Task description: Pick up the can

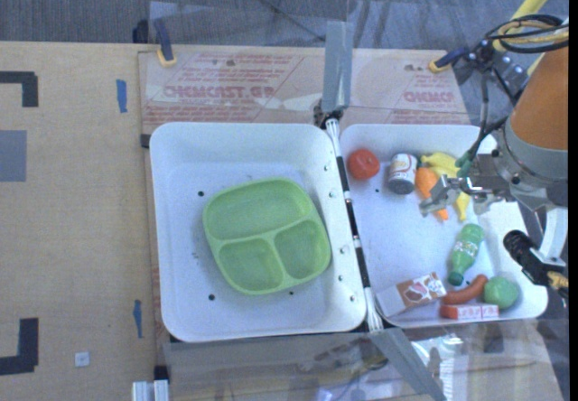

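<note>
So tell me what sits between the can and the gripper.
In the camera view, an orange toy and the edge of a yellow banana lie between the can and the gripper.

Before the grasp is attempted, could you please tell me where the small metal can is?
The small silver can lies in the right-hand white bin, near its far edge, between the red tomato and the yellow and orange toys.

The arm (542,119) is cut off at the right edge, and its hand (449,198) hides part of the yellow toy (440,162).
</note>
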